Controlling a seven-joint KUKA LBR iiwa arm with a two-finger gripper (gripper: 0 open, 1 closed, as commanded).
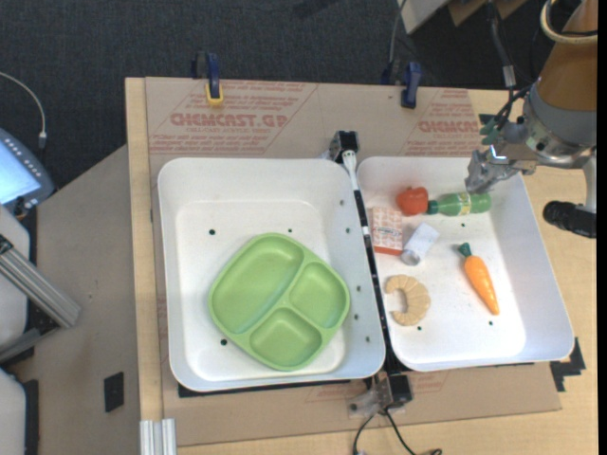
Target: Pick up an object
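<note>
Camera view, near to far:
- green divided plate (278, 300) lies alone in the left bin (180, 254).
- toy carrot (480, 282) and croissant (409, 300) lie loose.
- gripper (486, 176) poised over the green bottle (463, 204), likely its target; whether clenched, I cannot tell.

Two white bins, the left one (180, 254) and the right one (541, 292), are sitting on a pale brown desk (285, 112) that is showing reddish printed lettering. A light green divided plate (278, 300) is lying in the left bin. In the right bin an orange carrot (480, 282) is wearing a dark green top, a red tomato-like piece (412, 201) is glowing beside a green bottle (463, 204), and a tan, biscuit-coloured curved piece (409, 300) is lying near a red-and-white packet (386, 229) and a small whitish-grey tube (419, 243). Two blue clamps (211, 69) are gripping the desk's far edge. The silver-grey pincer (486, 171) is hanging under an orange band (571, 76).
</note>
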